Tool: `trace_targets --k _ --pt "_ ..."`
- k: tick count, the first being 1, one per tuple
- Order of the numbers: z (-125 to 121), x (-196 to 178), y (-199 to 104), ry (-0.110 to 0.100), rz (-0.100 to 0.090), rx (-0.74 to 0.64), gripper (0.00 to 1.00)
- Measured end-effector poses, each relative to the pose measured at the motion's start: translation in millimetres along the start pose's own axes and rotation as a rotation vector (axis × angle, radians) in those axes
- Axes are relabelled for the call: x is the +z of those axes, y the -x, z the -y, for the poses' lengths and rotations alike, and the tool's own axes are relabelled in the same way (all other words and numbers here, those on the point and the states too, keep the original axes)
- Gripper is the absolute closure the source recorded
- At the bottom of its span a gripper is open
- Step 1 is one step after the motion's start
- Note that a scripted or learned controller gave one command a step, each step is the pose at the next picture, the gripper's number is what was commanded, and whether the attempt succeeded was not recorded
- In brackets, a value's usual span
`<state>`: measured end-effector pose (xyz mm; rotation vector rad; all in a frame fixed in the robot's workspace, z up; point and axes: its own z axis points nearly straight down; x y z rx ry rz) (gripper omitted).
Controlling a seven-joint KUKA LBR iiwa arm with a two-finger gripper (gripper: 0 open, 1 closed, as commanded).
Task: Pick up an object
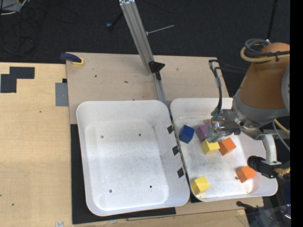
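End effector (218,129) low in right bin (265,188); finger state cannot be told. Yellow block (209,147) lies just beside it at 7 o'clock, orange block (227,145) at 5.

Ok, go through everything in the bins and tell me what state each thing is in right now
blue block: lying loose near the divider
purple block: partly hidden by the gripper
upper yellow block: touching an orange block
lower yellow block: alone by the front rim
second orange block: alone, front right
gripper: low over the cluster, grasp unclear
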<state>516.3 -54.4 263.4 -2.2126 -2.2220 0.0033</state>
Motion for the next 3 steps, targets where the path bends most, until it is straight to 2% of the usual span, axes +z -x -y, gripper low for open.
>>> trace_targets --k 1,2,3 --pt "-13.8 7.1 -52.8 0.002 0.001 0.0 1.0" --pt "-15.3 6.5 -99.9 0.002 0.001 0.0 1.0" --pt "-12.6 28.5 -151.4 -0.002 0.002 0.001 1.0"
